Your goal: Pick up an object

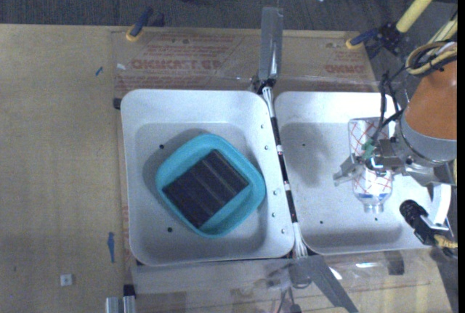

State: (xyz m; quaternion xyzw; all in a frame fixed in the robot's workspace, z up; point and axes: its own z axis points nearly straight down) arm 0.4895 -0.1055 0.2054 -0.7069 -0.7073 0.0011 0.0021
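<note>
While carpet borders it, wooden bench (pixel 58 159) bears bins (pixel 138 115).

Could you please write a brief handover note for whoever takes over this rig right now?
Gripper: low in the right bin, over a clear plastic bottle with a red-patterned label; finger state unclear, no grasp confirmed.
Left bin: a teal tray holding a dark ribbed block, untouched.
Done: the arm has reached the bottle.
Left: secure a grasp and lift it clear.
</note>
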